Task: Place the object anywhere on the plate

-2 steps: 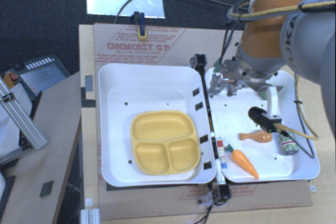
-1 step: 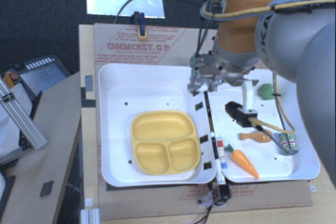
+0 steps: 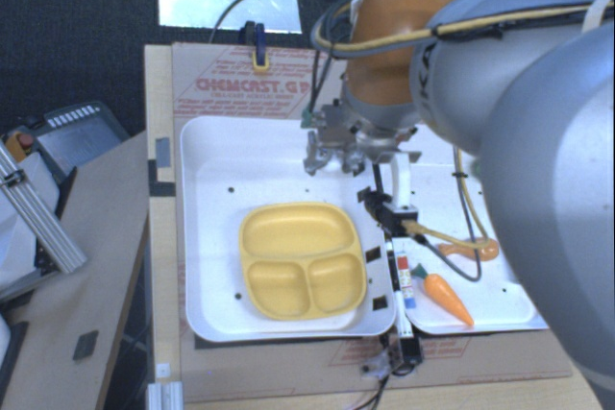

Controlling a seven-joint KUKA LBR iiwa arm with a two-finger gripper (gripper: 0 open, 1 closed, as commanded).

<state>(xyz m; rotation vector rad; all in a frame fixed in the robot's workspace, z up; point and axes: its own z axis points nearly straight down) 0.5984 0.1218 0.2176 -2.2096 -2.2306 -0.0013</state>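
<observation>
My gripper [image 3: 332,160] is hovering just past the far rim of the yellow plate [image 3: 288,235], and honestly I can't tell if my jaws are released or clenched. The carrot [image 3: 449,296] is lying off to the plate's right, so I'm guessing the whole grab-and-drop is left to do.

Yellow plate [image 3: 288,235], orange carrot [image 3: 448,297], two white bins [image 3: 211,206].

Red "CHEMCAST" print across pale backing sheet [image 3: 213,62].

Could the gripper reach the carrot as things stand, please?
Probably yes: the carrot lies uncovered at the right bin's front, with the gripper hanging over the neighbouring left bin.
</observation>
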